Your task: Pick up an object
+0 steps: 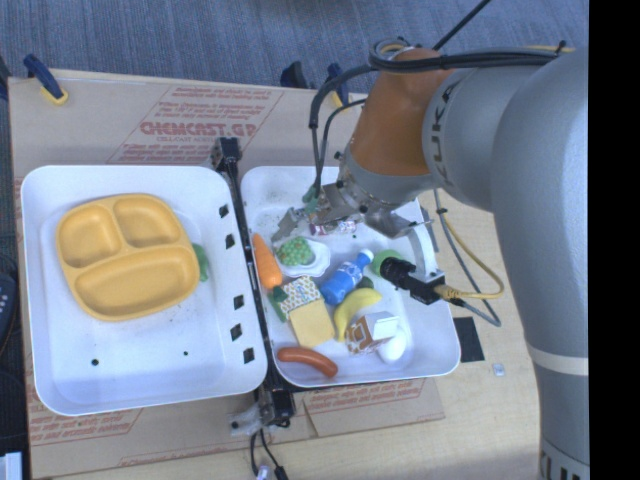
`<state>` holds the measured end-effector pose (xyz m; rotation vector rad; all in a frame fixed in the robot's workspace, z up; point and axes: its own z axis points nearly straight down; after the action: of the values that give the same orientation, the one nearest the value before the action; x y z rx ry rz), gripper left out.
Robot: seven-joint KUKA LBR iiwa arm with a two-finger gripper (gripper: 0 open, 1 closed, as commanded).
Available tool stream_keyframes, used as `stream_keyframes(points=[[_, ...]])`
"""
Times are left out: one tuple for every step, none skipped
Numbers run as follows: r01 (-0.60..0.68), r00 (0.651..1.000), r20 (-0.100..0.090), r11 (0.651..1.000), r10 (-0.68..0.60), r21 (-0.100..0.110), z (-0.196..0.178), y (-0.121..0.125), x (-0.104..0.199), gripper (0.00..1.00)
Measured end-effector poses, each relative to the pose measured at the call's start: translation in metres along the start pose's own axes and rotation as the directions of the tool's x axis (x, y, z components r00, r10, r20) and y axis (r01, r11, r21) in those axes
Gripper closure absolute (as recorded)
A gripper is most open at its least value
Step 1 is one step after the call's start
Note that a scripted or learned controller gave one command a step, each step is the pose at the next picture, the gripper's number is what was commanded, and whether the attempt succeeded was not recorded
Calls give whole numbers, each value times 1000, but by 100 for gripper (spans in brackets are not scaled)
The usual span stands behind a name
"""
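Writing: we read "CHEMCAST GP" in red on the cardboard (200, 118) beyond the left bin's (40, 298) far edge.
Gripper (318, 218): low near the right bin's (440, 353) far edge; jaws, we cannot tell.

This is a robotics lab: grey carpet beyond the desk (120, 103), which is covered in printed cardboard held by a blue clamp (45, 78). Left of the hand (318, 216) sits a white bin (60, 368) with a yellow divided tray (125, 253); right under the hand, a second bin (440, 353) of toy food. Cables (470, 288) trail off the big grey arm (520, 138).
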<state>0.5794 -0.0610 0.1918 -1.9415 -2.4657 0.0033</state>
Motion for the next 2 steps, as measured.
stream_keyframes(points=[[-48, 999, 4, 999, 48, -2, 92, 1, -39, 0], [-42, 999, 3, 999, 42, 1, 82, 2, -38, 100]])
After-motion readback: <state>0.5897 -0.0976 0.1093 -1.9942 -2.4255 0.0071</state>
